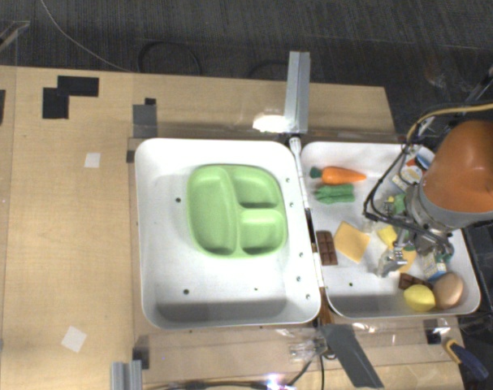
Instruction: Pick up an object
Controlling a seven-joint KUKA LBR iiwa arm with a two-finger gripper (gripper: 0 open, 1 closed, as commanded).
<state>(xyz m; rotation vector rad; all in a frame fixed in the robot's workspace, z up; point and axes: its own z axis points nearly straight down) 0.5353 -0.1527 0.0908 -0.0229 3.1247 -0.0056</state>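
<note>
- Bins: 2, shallow white plastic, side by side on wooden bench (59, 242); left bin (161, 299), right bin (343, 299), metal divider post (298, 96) at rear betw. them.
- Left bin: 1 green divided tray (234, 210), 3 compartments, smooth moulded, rounded corners, lying flat near centre.
- Right bin, loose items: 1 orange carrot (342, 175) w/ green top, 1 green flat piece (335, 193) just below it, 1 yellow cheese wedge (352, 242), 1 brown chocolate bar (327, 248) at left wall, 1 yellow lemon (420, 297), 1 brown egg (448, 290) touching lemon.
- Arm: grey, orange band, over right bin's right half (hides part of contents).
- Gripper (395, 260): low in bin, betw. cheese wedge and lemon; fingers' state – cannot tell, cables and wrist in the way.
</note>
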